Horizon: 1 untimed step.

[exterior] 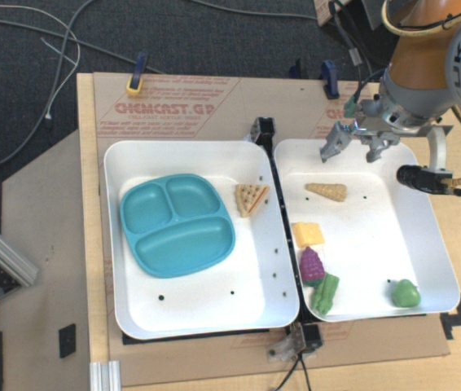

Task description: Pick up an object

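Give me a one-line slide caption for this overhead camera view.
Open gripper hovers above the right bin near a cone-shaped toy; a blue tray sits in the left bin.

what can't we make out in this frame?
- Arm: cut off by the top and right edges of the camera view.
- Purple toy and green toy: too small to tell if they touch.
- Gripper: hangs open above the right bin; height over the floor unclear.

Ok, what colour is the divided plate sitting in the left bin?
The divided plate is teal blue, seen clearly in the camera view.
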### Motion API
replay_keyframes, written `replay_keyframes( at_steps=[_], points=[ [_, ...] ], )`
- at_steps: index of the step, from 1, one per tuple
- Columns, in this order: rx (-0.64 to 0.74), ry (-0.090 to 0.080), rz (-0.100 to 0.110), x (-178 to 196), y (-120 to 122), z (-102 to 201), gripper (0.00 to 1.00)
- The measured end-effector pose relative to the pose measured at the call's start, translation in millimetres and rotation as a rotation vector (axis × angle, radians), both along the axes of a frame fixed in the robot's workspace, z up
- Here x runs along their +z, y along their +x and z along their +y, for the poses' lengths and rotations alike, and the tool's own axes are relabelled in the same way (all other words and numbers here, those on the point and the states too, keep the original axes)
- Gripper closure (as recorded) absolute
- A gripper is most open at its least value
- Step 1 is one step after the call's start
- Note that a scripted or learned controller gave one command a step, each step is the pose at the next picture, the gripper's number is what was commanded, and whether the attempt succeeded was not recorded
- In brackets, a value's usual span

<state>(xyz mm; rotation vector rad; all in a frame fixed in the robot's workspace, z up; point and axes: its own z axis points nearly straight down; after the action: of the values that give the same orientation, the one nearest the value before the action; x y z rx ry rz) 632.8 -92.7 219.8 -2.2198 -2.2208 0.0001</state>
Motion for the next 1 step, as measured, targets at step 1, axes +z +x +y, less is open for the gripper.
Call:
replay_keyframes(
  at_steps=[1],
  points=[
    [-0.001,0.000,0.007,-61.9,-4.2,-3.2,0.00]
  ],
)
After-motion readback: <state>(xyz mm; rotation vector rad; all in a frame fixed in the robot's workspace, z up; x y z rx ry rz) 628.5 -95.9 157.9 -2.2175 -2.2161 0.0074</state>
